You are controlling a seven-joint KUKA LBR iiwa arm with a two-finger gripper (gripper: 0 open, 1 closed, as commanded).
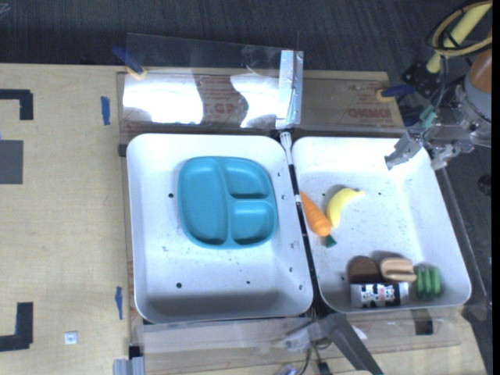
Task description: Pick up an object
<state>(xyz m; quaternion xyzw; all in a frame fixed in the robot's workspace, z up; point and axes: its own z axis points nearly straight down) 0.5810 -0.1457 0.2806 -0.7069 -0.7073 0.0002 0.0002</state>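
From the camera view above the bench, two shallow white plastic bins sit side by side. The left bin [148, 287] holds a blue plastic divided plate [226, 201] near its middle. The right bin [449, 233] holds the candidates for picking: a yellow toy banana [342, 203] touching an orange toy carrot [316, 216] close to the wall between the bins, and, along the near edge, a brown rounded toy [362, 269], a tan toy bun [398, 269], a green ridged toy [427, 280] and a dark can lying on its side with a white label [379, 293], all packed together.

The grey metal gripper [426, 151] hangs over the far right corner of the right bin, well apart from every toy. Nothing sits between its fingers; I cannot tell whether they are spread or together.

Several things could go wrong from here, in my judgement. The banana and carrot touch, so a descent on one may nudge or pinch both. The cluster by the near wall leaves little room for fingers, and the rounded can could roll away. A descent where the gripper now hangs would likely meet bare bin floor.

The arm's upper part is cut off at the right edge. Glare on the clear panel behind the bins washes out detail, and the brown toy's identity is unclear.
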